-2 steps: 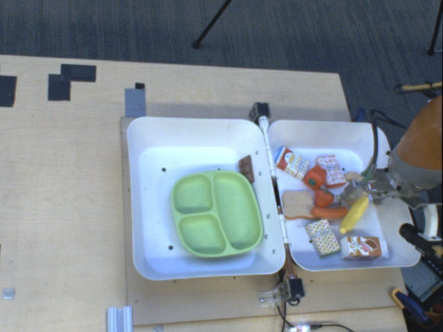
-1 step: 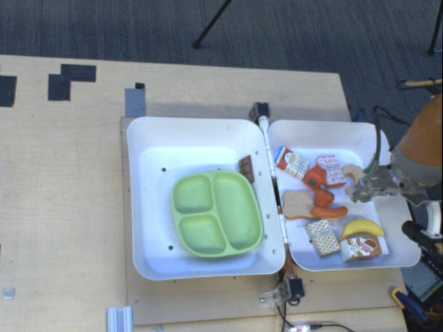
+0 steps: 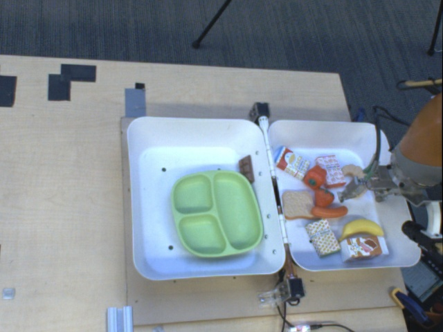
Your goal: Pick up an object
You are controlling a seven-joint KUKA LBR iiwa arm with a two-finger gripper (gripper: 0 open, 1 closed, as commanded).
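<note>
Nearest the camera, along the front of the right bin (image 3: 415, 254), lie three things in a row: one small patterned packet (image 3: 322, 238), one red-and-white carton (image 3: 362, 248), and one yellow banana (image 3: 363, 227) just behind that carton. Next back come one slice of bread (image 3: 298, 204), one long red sausage-like piece (image 3: 329, 212) touching its right edge, and one small red fruit (image 3: 324, 198) just above it. Beyond those sit one orange-red pepper (image 3: 314, 177), one white-and-red pack (image 3: 332, 169) beside it, and one red-and-white milk-style carton (image 3: 292, 162) tilted toward the bin's far left corner.

Over the same bin's right half, the gripper (image 3: 354, 185) hangs at the end of the arm (image 3: 422, 151), its fingers slightly apart with nothing seen between them, tips near the small red fruit and the white-and-red pack.

Meanwhile the left bin (image 3: 149, 185) holds one green divided plate (image 3: 217, 214) with three compartments, and one small brown block (image 3: 246, 167) near the wall shared by the two bins, behind the plate.
</note>
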